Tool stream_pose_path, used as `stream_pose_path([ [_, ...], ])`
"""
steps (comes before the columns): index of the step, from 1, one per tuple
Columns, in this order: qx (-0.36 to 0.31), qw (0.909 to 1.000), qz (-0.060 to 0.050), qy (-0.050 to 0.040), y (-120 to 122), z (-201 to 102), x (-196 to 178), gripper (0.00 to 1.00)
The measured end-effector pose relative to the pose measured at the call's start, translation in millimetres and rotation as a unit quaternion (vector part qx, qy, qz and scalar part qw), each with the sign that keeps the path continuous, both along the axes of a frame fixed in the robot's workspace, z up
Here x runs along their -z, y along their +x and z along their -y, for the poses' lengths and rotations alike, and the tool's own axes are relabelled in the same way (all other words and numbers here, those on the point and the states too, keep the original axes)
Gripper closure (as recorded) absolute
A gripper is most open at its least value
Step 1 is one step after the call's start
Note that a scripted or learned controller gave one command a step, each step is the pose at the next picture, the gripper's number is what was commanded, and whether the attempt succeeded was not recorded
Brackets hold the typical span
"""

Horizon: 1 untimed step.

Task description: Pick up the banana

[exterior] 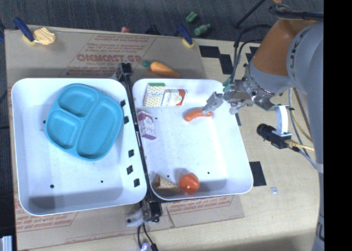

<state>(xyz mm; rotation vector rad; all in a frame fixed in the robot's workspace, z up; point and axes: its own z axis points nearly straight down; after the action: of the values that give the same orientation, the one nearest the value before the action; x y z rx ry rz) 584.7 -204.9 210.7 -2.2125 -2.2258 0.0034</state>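
Note:
My gripper (212, 103) hangs over the far right part of the right bin (234, 151), at the end of the grey arm with its orange band. Just left of and below its tip lies a small orange-red elongated item (196, 115) on the bin floor, close to the tip; I cannot tell whether they touch. Nothing shows as held. Farther left in the same bin lie two small printed cartons (155, 95) (174, 97) and a small packet (146, 124). A red-orange round fruit (189, 182) and a brown piece (163, 183) sit at the near wall.
The left bin (33, 189) holds a blue divided plate (83, 121). An orange carrot (163, 68) lies on the cardboard behind the bins. A pale yellow lump (45, 37) with a blue clamp sits at the far left corner. Cables run on the right.

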Motion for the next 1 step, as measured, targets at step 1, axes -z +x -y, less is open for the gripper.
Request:
stream_pose_path([
  [1,-0.014,0.9999,-0.001,0.0004,-18.9,-94.4,117.8,0.0],
])
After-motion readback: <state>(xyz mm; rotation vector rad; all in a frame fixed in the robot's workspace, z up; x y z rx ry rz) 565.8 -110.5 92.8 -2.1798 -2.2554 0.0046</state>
